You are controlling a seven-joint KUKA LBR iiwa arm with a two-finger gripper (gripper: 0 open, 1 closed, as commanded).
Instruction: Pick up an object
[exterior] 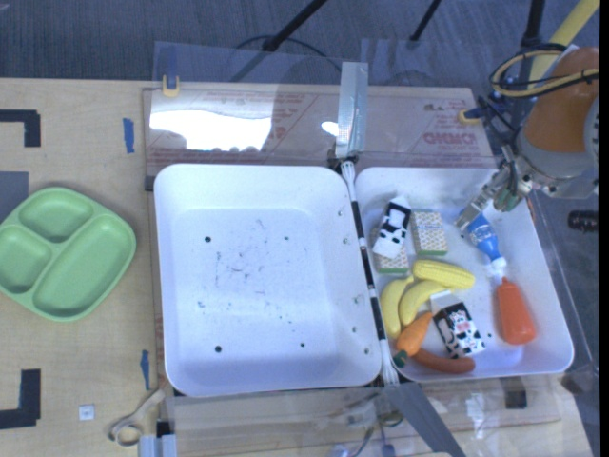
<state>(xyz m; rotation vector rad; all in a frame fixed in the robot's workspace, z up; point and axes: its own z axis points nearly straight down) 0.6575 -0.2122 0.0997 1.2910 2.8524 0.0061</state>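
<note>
Blue tube (pixel 486 241) in right bin (pixel 552 293); hand (pixel 473 219) tilted just above it, grip unclear.

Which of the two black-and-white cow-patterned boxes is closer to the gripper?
The upper cow box, beside the green-checked block; the other cow box lies low by the carrot.

Yellow bananas (pixel 428 288), an orange carrot (pixel 413 334), a black-and-white cow-patterned carton (pixel 391 233), and a green divided plate (pixel 63 252) on the tan worktop (pixel 76 369).
</note>
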